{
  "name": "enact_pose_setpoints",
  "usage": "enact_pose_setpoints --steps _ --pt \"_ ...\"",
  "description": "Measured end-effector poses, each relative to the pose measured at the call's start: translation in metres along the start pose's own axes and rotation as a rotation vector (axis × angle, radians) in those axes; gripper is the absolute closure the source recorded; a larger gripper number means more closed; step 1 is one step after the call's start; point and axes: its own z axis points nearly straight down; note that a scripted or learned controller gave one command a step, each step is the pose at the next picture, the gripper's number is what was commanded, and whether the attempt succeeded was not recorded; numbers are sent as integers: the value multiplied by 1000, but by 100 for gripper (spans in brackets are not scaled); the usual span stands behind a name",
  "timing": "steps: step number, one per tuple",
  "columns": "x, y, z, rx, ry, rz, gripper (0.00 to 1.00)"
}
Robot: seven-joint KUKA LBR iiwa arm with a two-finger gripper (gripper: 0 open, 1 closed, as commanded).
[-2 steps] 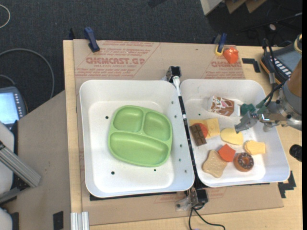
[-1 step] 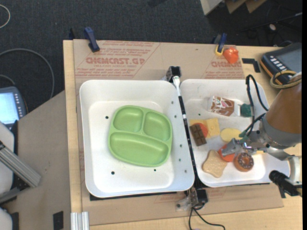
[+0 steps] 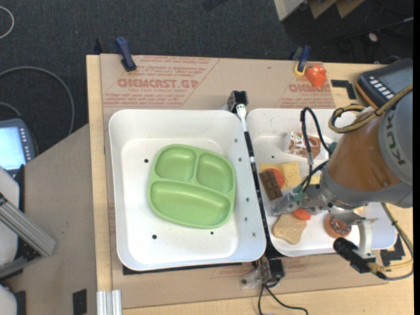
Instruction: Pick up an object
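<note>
We look down on a bench topped with brown protective paper, standing on dark grey carpet with thin cables looping over it at the left. The paper carries red lettering; we read "CHEMCAST" in the line near the far edge, repeated at the right, and the smaller print below is too fine to make out. A blue clamp pins the far left of the sheet, and another clamp with an orange knob holds the far right.

Two shallow white bins sit side by side, touching along a black strip. The left bin holds a green divided plate with three compartments, lying flat near the middle with bare white floor all around it. The right bin is crowded: a brown chocolate-bar-like block near the shared wall, a yellow wedge just beside it, a small printed packet farther back, a toast-shaped slice at the near side, a small orange piece and a round brown item.

The arm covers the right half of that bin, with letters "KU" on its grey casing. The gripper sits low among the items between the brown block and the toast slice; we cannot tell how it stands. Little open floor remains around it.
</note>
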Motion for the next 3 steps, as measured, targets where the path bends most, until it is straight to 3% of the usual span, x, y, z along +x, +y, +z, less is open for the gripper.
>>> enact_pose_setpoints --steps 1,2,3 --pt "-2 2 -13 -7 -1 3 100" --pt "83 1 -105 -6 1 -5 100" --pt "98 1 -238 -13 1 -3 100"
